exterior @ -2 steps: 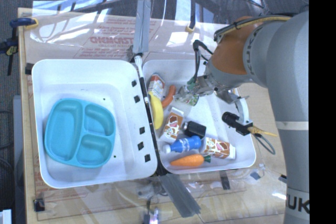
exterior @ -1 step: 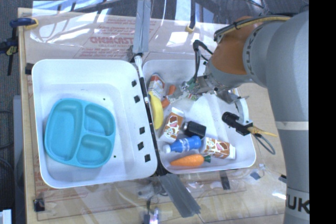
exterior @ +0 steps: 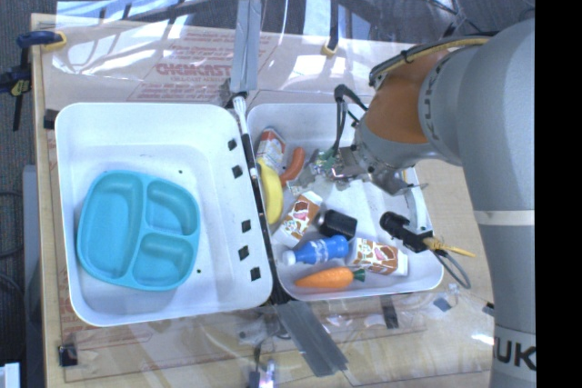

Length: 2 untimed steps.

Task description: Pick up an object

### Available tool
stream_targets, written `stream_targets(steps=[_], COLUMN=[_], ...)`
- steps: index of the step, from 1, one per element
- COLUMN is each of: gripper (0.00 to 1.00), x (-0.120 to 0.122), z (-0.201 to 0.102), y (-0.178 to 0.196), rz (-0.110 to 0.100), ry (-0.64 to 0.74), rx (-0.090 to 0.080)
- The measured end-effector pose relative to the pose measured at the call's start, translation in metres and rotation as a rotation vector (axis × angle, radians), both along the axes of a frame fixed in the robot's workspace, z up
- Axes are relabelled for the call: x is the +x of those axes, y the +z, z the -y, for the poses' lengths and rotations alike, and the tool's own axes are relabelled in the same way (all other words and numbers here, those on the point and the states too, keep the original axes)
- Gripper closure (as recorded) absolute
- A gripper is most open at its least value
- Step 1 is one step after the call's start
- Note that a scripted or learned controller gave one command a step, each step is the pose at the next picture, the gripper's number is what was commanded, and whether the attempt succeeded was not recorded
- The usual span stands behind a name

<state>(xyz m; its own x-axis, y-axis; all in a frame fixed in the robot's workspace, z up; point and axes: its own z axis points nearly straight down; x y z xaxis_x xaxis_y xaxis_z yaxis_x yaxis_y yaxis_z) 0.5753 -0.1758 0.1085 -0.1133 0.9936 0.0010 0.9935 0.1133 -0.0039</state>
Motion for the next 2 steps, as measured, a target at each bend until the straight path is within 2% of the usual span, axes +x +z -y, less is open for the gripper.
stream_targets(steps=[1,2], gripper=[0.0,1.0], x=[0.0697,0.0712], z=[-0.0174,-0.0185], y=[-0.0176,-0.009], rz=[-0.043,-0.035], ry=[0.131,0.14], rx=[0.002,-0.003])
